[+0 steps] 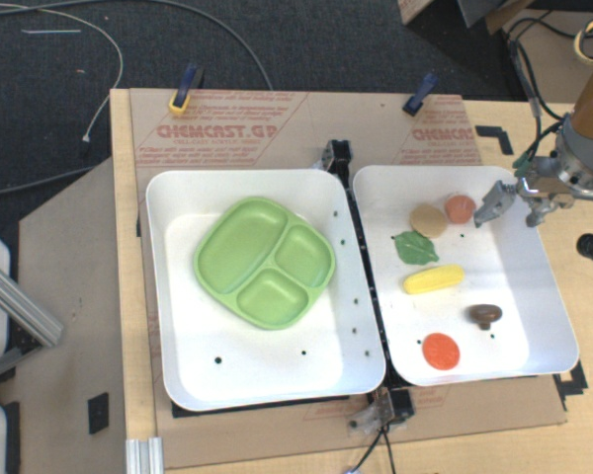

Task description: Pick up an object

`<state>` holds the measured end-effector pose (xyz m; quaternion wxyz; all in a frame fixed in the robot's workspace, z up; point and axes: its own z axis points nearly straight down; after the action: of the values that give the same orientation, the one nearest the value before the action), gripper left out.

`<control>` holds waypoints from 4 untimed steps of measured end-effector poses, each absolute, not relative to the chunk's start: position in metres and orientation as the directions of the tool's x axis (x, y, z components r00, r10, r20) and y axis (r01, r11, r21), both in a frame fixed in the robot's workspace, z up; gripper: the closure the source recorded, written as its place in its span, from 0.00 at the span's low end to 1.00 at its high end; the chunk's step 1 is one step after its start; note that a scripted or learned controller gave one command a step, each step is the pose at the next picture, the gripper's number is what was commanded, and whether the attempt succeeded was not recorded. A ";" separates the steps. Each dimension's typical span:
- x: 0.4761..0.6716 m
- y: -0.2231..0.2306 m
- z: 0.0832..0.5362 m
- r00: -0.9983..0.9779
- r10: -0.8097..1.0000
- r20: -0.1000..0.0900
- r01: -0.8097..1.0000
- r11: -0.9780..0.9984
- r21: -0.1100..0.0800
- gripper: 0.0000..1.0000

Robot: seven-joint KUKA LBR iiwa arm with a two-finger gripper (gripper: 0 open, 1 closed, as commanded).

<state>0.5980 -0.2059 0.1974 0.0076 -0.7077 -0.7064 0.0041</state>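
So the bench has two shallow white bins sitting side by side on a sheet of brown cardboard with red lettering (227, 126), which is pinned down at the far edge by a blue-and-yellow clamp (185, 87) and a blue clamp (420, 94).

The left bin (178, 354) has just one thing in it: a light green plastic plate with three compartments (265, 262), lying flat and turned a bit diagonal, roughly mid-bin.

The right bin (544, 304) has all the small stuff. Near the far side there's a tan rounded bun-looking piece (428, 220) with a small reddish-pink round piece (461, 207) just beside it on its right. Right below the tan one is a dark green leaf-shaped piece (415, 247), touching or nearly touching it, hard to say. Under that sits a yellow corn-cob-shaped toy (434, 280), lying on its side. Further toward the near edge there's a small brown mushroom-like piece (486, 315), and near the front corner an orange-red flat round piece (441, 351), set apart from the rest.

The grey metal gripper (514, 203) comes in from the right and hangs over the far right part of the right bin, just to the right of the reddish-pink piece. Its two fingers look spread apart with nothing between them, so none of the objects is picked up; they're all lying on the bin floor.

Black cables run across the dark floor behind the bench.
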 end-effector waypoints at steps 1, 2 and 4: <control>0.601 -0.205 0.203 -0.001 1.000 0.003 1.000 0.001 -0.007 0.00; 0.598 -0.195 0.143 -0.002 1.000 0.005 1.000 0.002 -0.013 0.00; 0.598 -0.195 0.097 -0.002 1.000 0.004 1.000 0.002 -0.010 1.00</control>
<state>0.5980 -0.1946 0.0971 0.0052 -0.7064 -0.7078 0.0020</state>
